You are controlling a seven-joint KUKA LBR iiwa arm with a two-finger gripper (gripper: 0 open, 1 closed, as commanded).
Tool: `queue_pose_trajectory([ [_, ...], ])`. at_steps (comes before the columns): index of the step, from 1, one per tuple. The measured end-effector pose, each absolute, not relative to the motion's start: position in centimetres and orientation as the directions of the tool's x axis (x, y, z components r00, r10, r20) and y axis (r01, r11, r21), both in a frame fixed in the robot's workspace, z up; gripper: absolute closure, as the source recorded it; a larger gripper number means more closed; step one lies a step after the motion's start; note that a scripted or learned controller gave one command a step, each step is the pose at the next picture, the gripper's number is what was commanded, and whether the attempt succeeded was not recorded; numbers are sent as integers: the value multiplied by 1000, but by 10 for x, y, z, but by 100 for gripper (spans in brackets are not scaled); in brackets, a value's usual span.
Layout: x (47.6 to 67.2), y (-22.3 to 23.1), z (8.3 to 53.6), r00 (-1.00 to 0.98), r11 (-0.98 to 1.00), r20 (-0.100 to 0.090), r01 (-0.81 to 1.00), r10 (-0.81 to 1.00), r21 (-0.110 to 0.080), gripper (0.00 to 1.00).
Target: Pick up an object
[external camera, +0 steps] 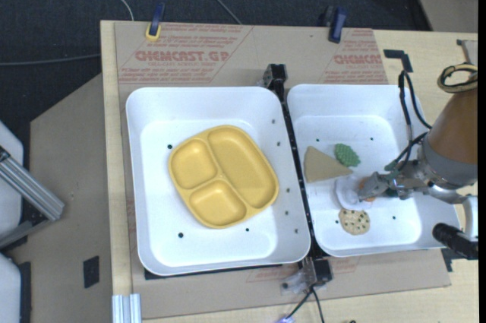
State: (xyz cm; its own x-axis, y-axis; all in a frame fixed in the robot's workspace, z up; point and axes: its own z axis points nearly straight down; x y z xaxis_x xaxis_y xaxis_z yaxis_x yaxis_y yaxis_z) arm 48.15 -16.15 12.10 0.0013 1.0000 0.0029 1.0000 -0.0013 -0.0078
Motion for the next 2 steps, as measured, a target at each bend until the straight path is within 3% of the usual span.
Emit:
queue_pose_trajectory([
  [1,482,-161,84,2,-2,1,1000,1000,1,0],
  [2,483,-161,96,0,0,-1,1000,1000,6,100],
])
